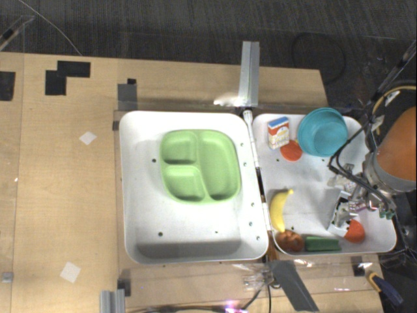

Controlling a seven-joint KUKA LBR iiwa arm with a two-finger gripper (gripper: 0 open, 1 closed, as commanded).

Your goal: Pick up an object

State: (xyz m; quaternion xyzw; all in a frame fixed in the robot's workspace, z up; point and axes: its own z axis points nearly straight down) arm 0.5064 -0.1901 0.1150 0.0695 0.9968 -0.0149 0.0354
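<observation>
Plainly, the left bin holds a smooth green divided tray. The right bin holds a teal bowl, a banana and, by its lower right corner, a rounded orange object just beside the gripper; I cannot tell its grip.

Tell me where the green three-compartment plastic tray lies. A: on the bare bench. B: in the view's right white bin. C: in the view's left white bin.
C: the green three-compartment plastic tray sits flat inside the left white bin, with the yellow banana and teal bowl in the right bin.
</observation>
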